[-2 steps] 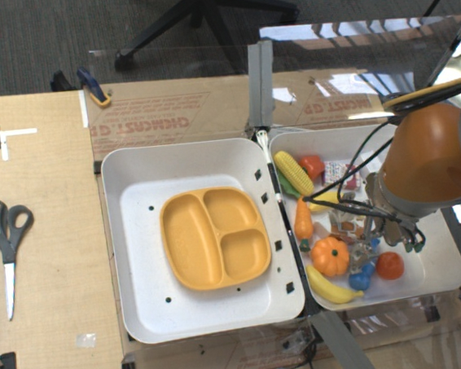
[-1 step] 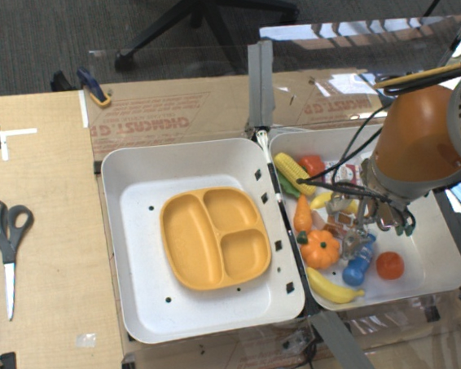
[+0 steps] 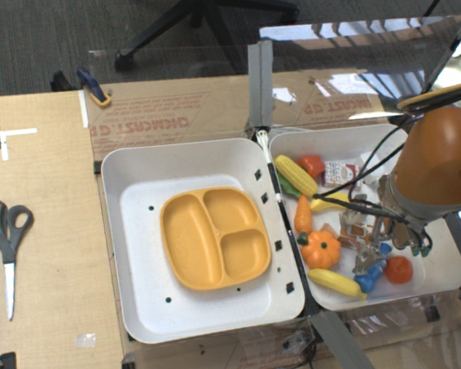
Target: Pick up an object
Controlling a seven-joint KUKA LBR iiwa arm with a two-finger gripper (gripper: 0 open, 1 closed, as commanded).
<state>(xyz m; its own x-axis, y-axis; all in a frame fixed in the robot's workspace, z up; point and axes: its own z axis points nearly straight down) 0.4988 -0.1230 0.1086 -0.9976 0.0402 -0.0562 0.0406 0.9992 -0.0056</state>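
Note:
My gripper (image 3: 368, 243) reaches down into the right bin (image 3: 438, 285), under the orange band of the arm (image 3: 441, 157). It hangs over the middle of a pile of toy food. Around it lie an ear of corn (image 3: 295, 174), a carrot (image 3: 302, 213), an orange pumpkin (image 3: 321, 249), a yellow banana (image 3: 335, 282), a blue piece (image 3: 369, 276) and a red tomato (image 3: 398, 269). A red piece (image 3: 312, 165) and a small packet (image 3: 342, 171) lie at the bin's back. The wrist hides what is directly under the gripper.
The left bin (image 3: 131, 255) holds a yellow divided plate (image 3: 216, 237). Scissors (image 3: 7, 236) lie on the bench at the far left. A metal divider (image 3: 259, 86) rises between the bins at the back.

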